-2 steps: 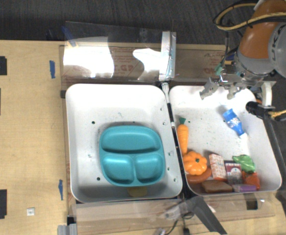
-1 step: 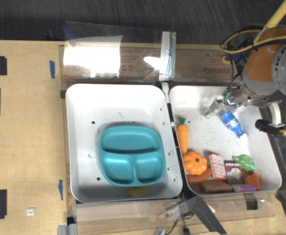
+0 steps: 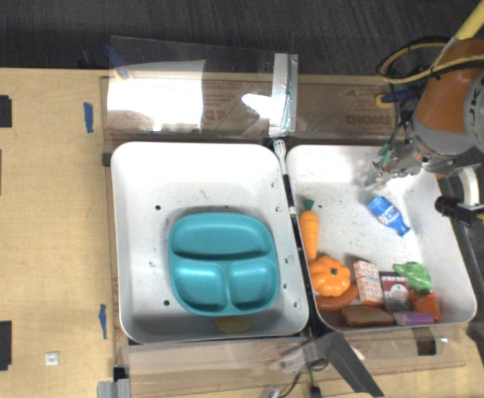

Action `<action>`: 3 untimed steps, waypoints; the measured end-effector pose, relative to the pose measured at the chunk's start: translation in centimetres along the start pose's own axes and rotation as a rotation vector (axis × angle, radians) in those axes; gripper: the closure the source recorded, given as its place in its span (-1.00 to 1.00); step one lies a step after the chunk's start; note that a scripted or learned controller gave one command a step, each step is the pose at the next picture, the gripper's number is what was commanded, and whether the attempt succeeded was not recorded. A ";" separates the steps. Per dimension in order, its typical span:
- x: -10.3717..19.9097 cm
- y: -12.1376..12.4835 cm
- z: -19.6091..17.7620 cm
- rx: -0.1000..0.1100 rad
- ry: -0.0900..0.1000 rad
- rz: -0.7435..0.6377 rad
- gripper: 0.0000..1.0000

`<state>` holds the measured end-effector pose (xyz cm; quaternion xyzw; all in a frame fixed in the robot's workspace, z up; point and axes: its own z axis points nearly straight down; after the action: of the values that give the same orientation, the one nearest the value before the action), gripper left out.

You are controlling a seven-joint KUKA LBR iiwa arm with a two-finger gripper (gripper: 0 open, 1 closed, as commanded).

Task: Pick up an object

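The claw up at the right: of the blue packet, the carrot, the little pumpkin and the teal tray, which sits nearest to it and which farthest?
From the claw:
1. Blue packet, just below it in the right bin.
2. Carrot, by the divider.
3. Pumpkin, at the bin's front.
4. Teal tray, in the left bin.

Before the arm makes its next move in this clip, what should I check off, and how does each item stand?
1. Pincer is over the right bin, where the objects lie: ok.
2. Pincer finger state: cannot tell, too small and blurred.
3. Object held: cannot tell; nothing is visibly between the fingers.
4. Blue packet lies apart from the other items, just below the pincer: ok.
5. Carrot, pumpkin and small boxes crowd the near edge: not ok for a clean grasp.
6. Teal tray sits in the left bin, away from the arm: ok.
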<state>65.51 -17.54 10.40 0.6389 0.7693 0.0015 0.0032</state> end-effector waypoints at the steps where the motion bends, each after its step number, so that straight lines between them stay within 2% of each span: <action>1: 0.0 0.0 0.1 0.001 0.000 0.000 -1.00; 2: 0.1 -8.0 1.7 0.003 0.000 0.067 -1.00; 3: 3.1 -13.0 1.6 0.003 0.003 0.097 -1.00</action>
<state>52.19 -16.88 8.73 0.6755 0.7373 0.0013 0.0012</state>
